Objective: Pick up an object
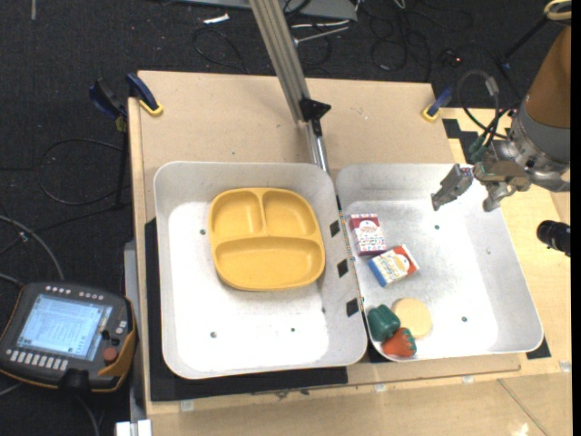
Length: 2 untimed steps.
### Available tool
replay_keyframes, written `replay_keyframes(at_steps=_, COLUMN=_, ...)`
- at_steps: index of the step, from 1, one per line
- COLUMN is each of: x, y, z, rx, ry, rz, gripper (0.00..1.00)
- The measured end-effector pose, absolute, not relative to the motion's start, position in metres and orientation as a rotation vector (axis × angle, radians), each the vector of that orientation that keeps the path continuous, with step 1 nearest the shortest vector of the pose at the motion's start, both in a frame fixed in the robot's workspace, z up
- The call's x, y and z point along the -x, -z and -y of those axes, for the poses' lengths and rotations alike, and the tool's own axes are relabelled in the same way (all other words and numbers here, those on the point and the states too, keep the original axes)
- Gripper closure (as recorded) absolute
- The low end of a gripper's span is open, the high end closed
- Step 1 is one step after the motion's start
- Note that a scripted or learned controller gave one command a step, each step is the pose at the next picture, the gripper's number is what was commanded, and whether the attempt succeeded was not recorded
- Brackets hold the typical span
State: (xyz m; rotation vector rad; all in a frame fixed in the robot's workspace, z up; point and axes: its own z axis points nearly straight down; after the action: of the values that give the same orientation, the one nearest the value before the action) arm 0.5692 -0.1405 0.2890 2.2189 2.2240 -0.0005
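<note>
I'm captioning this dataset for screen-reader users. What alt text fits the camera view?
A grey robot arm's open gripper hovers over the far right part of the right bin, holding nothing. That bin holds a small red carton, a small snack box and toy food pieces; the left bin holds a yellow divided plate.

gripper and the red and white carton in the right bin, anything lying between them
Nothing: in the camera view only bare white bin floor separates the gripper from the red and white carton.

Two white bins (182, 243) sit on the desk. One yellow divided plate (267, 239) lies in the left bin. The right holds two small cartons (367, 233), one green-and-red item (390, 330) and one pale disc (413, 314).
</note>
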Motion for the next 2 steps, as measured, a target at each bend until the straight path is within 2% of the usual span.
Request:
replay_keyframes(at_steps=1, x=-0.569, y=-0.289, z=0.140, rx=-2.220, ry=0.000, rz=-2.223, gripper=0.00)
replay_keyframes(at_steps=2, x=-0.566, y=-0.232, z=0.150, rx=-2.226, ry=0.007, rz=-2.223, gripper=0.00)
